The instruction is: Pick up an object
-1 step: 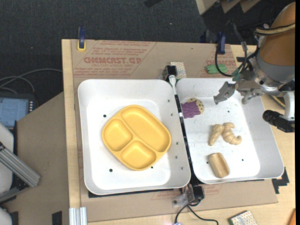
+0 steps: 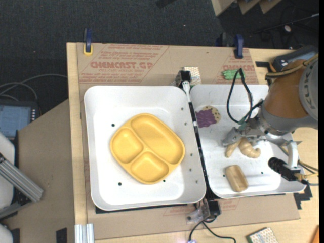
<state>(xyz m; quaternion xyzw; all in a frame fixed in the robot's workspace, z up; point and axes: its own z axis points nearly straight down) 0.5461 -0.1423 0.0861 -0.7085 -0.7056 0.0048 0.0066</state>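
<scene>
Camera view, looking down at a slant, shows the gripper [image 2: 246, 137] low in the right bin [image 2: 217, 184], its metal parts sitting right over a pale, lumpy beige object [image 2: 248, 148] with rounded lobes. Whether it has hold of that object cannot be told from this angle. Above it rises the arm [image 2: 288, 97], smooth grey with a glossy orange band, and a thin black cable [image 2: 235, 97] loops up from the wrist.

Just in front of the lumpy object, nearer the bin's front wall, lies a tan block [image 2: 236, 178] shaped like a small bread loaf, matte and rounded at the corners. Toward the back of the same bin sit a purple, soft-looking object [image 2: 205, 118] and, touching it, a speckled cookie-like disc [image 2: 214, 113].

The left bin [image 2: 101, 105], shallow, white and smooth with rounded corners, holds a glossy yellow divided plate [image 2: 147, 147] with three compartments. Both bins rest on a brown board [image 2: 126, 59] printed with red lettering.
</scene>
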